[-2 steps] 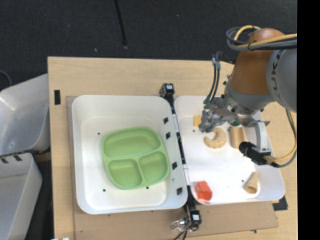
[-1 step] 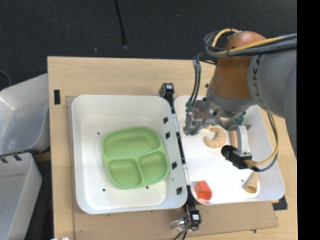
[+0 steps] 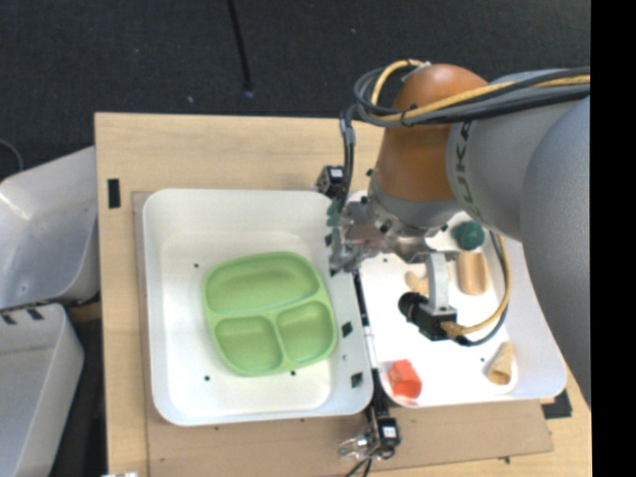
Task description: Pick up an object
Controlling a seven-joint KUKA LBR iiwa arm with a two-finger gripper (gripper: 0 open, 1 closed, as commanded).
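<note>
1. We saw the arm [image 3: 497, 157] reaching in from the right of the frame, its orange band over the upper part of the right bin [image 3: 452, 391]
2. The gripper [image 3: 350, 238] hung at the centre of the frame, over the wall where the two bins meet; whether it was open or closed we could not tell, and we saw nothing in its hold
3. The left bin [image 3: 169, 266] held a green divided plate [image 3: 268, 311], lying flat at centre left. We judged it light, stiff and smooth, awkward for a narrow grip except at its raised rim or a divider ridge
4. In the right bin, at lower centre, lay a small orange block [image 3: 401, 378], apart from the rest. It looked light and rigid, best pinched across its short sides, so we judged it the easiest pick
5. A tan cylinder [image 3: 471, 271] lay near the arm and a tan cone-like piece [image 3: 500, 365] at lower right; both seemed light and hard but liable to roll
6. A small dark green rounded thing [image 3: 467, 235] sat tucked beside the wrist, poorly placed for grasping
</note>
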